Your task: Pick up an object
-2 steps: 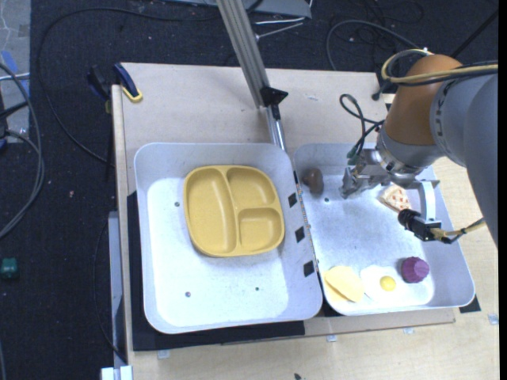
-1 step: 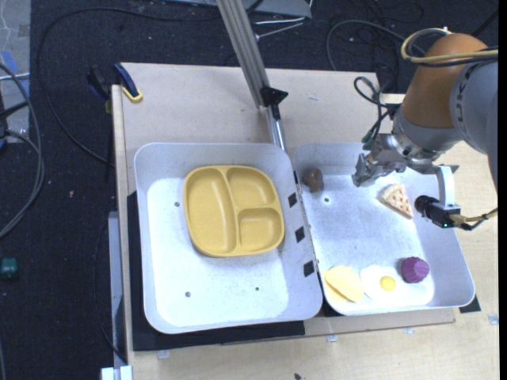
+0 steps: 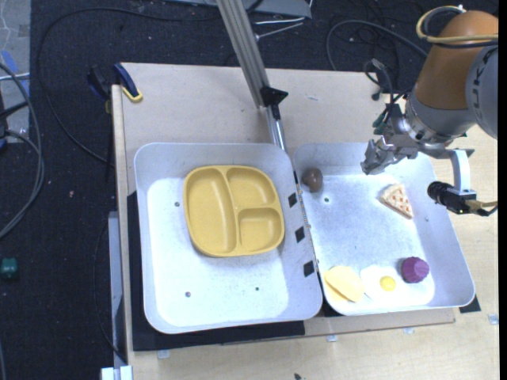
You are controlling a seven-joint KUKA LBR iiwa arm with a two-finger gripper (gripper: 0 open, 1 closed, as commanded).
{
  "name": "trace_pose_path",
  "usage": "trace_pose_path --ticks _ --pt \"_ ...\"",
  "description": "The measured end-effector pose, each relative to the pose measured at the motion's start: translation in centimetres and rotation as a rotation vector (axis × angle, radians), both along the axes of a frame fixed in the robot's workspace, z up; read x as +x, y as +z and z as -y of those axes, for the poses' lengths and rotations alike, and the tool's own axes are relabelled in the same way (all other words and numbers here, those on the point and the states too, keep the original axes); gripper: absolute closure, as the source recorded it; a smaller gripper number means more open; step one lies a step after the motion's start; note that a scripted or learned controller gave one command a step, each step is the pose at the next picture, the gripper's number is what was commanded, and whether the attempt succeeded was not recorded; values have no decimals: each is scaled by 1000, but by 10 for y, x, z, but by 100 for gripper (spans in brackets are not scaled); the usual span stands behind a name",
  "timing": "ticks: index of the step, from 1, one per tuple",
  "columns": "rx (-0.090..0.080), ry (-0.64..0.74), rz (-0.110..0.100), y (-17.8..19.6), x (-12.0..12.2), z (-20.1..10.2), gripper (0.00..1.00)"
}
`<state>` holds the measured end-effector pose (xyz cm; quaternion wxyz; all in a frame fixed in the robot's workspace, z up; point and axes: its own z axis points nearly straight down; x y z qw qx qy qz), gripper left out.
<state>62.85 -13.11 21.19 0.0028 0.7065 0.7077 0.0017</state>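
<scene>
My gripper (image 3: 375, 163) hangs over the far edge of the right bin (image 3: 348, 212), pointing down and left. A pizza slice (image 3: 397, 200) lies just to its lower right, apart from it. A brown round object (image 3: 312, 179) rests at the bin's far left corner. Along the near edge lie a yellow slice (image 3: 343, 283), a fried egg (image 3: 383, 282) and a purple object (image 3: 413, 269). Nothing shows between the gripper's tips.
The left bin (image 3: 158, 291) holds a yellow divided tray (image 3: 234, 210). A grey metal pole (image 3: 249, 50) slants down to the gap between the bins. The arm's orange band (image 3: 463, 50) sits at the upper right.
</scene>
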Motion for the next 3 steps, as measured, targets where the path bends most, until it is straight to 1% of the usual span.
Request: trace_pose_path --ticks 1,3 --pt "3 6 -6 13 -14 -55 100" --pt "3 6 -10 3 -45 -174 100"
